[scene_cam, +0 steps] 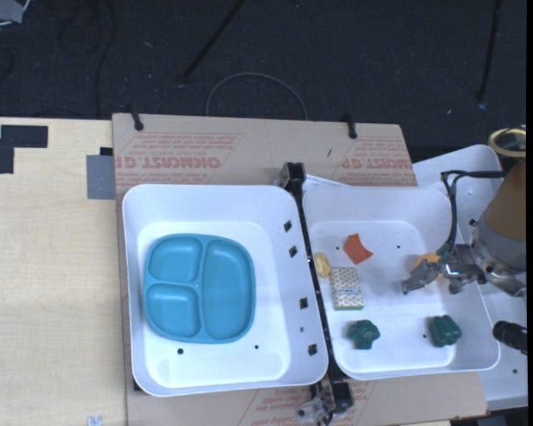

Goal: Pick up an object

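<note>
The right bin (pixel 400 366) holds several small objects. An orange-red piece (pixel 357 248) lies near its middle, with a small yellow item (pixel 322 264) and a speckled cream block (pixel 346 288) to its left. Two dark green lumps (pixel 364 333) (pixel 443 330) sit near the front wall. My gripper (pixel 426 278) hangs low over the right side of this bin, just above the right green lump. A small yellow-orange object (pixel 426 261) sits right against its upper edge; whether it is gripped is unclear.
The left bin (pixel 160 207) carries a blue divided plate (pixel 199 287). A black divider (pixel 306 273) runs between the bins. The arm (pixel 511 216) comes in over the right bin's right wall. Cardboard lies under both bins.
</note>
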Robot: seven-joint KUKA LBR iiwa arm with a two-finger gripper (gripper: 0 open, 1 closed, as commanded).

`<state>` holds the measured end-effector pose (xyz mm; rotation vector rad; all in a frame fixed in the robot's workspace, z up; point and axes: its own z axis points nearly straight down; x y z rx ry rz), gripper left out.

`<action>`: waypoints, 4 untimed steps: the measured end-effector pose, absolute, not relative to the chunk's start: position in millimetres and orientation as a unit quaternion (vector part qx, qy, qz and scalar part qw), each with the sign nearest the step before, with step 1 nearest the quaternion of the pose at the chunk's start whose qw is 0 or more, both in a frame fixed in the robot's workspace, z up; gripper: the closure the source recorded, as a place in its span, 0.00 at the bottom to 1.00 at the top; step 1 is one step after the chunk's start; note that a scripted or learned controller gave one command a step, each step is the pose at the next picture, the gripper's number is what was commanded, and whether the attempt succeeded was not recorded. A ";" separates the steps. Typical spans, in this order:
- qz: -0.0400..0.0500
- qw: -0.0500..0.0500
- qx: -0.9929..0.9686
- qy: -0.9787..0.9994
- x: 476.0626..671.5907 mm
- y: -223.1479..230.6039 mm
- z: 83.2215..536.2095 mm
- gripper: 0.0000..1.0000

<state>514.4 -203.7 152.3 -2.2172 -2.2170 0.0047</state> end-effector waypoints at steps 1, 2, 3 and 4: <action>0.002 0.004 -0.707 -0.707 504.8 -203.3 92.5 0.00; 0.001 0.002 -0.708 -0.706 504.5 -202.9 87.5 0.00; 0.000 0.001 -0.709 -0.705 505.2 -204.2 99.0 1.00; 0.000 0.000 -0.709 -0.705 500.7 -211.3 144.3 1.00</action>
